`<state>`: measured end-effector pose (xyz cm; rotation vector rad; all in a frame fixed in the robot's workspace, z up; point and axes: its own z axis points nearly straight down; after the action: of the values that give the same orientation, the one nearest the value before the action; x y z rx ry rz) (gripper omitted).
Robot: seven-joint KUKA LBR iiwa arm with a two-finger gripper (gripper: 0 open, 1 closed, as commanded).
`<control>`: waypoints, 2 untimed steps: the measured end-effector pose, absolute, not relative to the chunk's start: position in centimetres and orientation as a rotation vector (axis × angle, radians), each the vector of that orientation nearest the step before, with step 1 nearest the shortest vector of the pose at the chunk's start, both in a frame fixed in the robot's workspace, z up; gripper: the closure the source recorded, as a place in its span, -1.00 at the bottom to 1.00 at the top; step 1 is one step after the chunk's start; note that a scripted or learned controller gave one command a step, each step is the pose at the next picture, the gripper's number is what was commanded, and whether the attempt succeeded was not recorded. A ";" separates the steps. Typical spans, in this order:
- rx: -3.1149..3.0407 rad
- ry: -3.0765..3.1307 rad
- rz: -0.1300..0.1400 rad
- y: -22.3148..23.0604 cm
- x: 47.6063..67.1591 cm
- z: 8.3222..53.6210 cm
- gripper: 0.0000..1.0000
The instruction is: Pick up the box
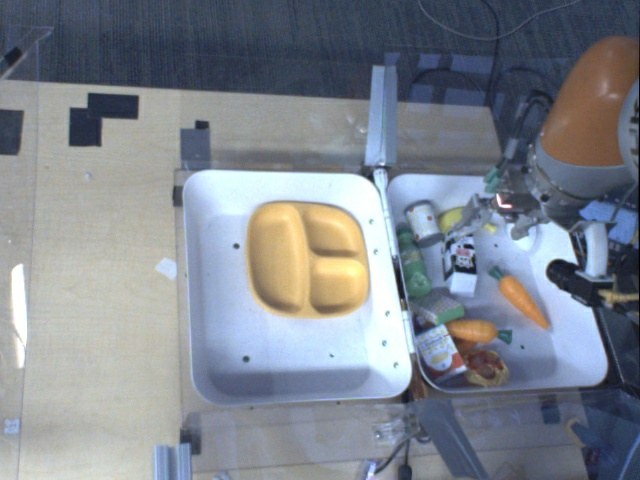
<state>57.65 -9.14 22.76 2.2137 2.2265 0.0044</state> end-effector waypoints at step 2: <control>1.872 2.511 0.010 -10.8 63.8 8.9 -1.00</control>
<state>63.84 -10.77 8.88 1.8717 2.5111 0.0101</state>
